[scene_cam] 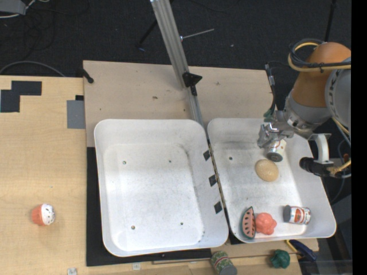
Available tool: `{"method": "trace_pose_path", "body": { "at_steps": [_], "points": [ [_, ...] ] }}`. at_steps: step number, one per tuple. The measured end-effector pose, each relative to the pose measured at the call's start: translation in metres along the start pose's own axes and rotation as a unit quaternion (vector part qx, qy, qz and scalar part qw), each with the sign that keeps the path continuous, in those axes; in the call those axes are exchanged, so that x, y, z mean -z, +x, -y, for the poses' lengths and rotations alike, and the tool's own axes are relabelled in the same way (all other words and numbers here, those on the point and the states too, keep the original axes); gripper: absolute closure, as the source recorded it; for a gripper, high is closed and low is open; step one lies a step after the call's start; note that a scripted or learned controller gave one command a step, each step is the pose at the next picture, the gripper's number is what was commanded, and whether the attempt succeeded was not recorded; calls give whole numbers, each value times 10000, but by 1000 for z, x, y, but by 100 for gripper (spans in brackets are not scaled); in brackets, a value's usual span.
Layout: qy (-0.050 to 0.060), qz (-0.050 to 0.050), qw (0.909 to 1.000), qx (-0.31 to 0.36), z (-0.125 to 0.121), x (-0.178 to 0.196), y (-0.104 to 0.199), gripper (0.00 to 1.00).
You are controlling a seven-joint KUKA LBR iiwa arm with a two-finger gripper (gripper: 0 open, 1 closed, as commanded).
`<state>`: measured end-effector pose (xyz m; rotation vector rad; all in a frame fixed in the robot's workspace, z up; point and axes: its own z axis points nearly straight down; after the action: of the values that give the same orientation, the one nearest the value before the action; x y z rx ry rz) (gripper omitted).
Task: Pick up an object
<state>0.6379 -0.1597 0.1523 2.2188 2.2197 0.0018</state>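
In right bin point(321, 225), claw point(274, 148) (above egg point(266, 170))

**Even light, bright bins, dark floor**

My bench sits under soft overhead light. The two white bins point(150, 188) come out brightest, nearly washed at their rims, with faint grey smudging on the floors. Shadows are short and weak; my arm point(312, 93) throws only a slight one. The far floor point(86, 22) falls almost black. Focus is mildly soft and grainy throughout.

Bench point(46, 153) bears two white bins point(149, 188) (side by side), small red-white ball point(43, 215).
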Motion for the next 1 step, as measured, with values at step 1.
{"method": "trace_pose_path", "body": {
  "at_steps": [1],
  "points": [
    [-7, -1, 10000, -2, 1, 64, -3, 100]
  ]
}}
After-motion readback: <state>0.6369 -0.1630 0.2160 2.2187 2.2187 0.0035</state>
